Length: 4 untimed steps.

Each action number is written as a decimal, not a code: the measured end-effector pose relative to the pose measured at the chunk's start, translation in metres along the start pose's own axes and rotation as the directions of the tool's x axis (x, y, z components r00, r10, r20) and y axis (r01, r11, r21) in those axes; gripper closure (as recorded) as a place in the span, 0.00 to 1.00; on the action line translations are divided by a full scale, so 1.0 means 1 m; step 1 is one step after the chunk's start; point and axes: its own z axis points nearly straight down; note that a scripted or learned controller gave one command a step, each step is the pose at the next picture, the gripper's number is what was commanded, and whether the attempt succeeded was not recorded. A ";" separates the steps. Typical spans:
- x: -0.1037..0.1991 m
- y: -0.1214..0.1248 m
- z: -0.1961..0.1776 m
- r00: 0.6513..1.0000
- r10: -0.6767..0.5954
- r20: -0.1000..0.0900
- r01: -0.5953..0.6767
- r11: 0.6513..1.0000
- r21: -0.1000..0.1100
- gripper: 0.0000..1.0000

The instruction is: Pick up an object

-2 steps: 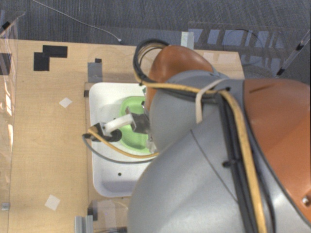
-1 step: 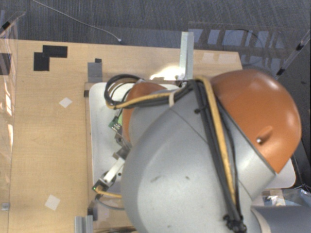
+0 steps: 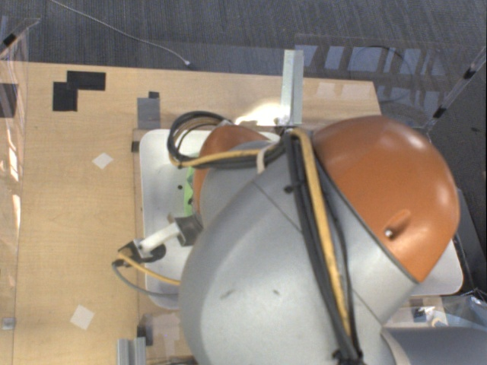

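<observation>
Most of the left bin (image 3: pixel 152 196) is covered by the grey arm (image 3: pixel 281 280). A green object (image 3: pixel 185 192) beside the arm is largely hidden, its kind unidentifiable. The arm is cut off by the lower edge.

Green thing peeking out in the left bin

There's just a thin, bright lime-green sliver of an object (image 3: pixel 185 194) showing, sitting inside the shallow white left-hand bin (image 3: pixel 152 181), near its middle. It runs roughly up and down in the camera view, tucked right against the edge of the big grey and orange arm that covers the rest of it. Can't really tell its full shape, what it's made of, or whether it's lying flat or tilted.
</observation>
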 end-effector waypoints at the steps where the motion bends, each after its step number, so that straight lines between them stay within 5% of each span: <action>1: -0.001 -0.003 0.000 0.977 0.215 -0.002 -0.215 0.977 -0.003 1.00; 2: -0.003 -0.004 0.001 0.998 -0.067 0.008 0.067 0.998 -0.002 1.00; 3: -0.001 -0.004 0.000 0.977 0.215 -0.001 -0.215 0.977 -0.003 1.00; 4: -0.003 -0.004 0.001 0.982 -0.188 0.008 0.188 0.982 -0.001 1.00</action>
